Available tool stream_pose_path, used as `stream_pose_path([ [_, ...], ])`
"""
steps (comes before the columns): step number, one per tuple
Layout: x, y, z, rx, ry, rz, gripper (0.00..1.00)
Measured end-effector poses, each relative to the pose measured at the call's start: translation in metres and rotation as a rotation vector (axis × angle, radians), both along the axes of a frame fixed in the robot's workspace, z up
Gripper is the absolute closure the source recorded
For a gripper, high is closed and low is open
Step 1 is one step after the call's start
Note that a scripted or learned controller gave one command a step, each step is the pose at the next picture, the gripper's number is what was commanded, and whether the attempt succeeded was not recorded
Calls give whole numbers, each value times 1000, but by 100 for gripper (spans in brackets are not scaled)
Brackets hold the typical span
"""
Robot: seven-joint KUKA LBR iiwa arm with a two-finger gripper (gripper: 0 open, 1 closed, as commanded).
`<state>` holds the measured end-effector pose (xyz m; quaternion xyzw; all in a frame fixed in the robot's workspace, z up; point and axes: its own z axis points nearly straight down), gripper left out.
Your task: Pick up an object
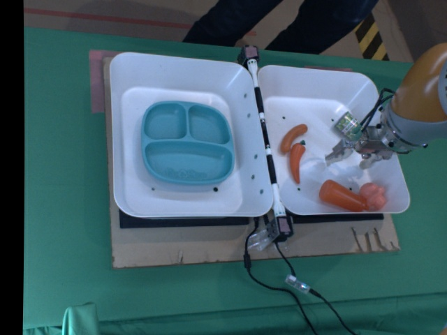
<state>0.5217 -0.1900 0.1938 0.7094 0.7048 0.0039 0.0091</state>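
The right bin (318, 82) holds an orange-red sausage (294, 137), a small orange chili pepper (297, 160), a large orange carrot (342, 195) and a pink lumpy toy (374, 196). My gripper (347, 160) hovers over the right part of this bin, just above the carrot and to the right of the pepper. Its fingers (332, 155) are spread open and nothing sits between them.
The left bin (133, 75) carries a teal divided plate (187, 143). A hinge strip (264, 128) with cables runs between the bins. A person stands beyond the bench's far edge. Green cloth surrounds the cardboard base.
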Motion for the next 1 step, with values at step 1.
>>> stream_pose_path([
  [1,25,65,-4,5,12,4,0],
])
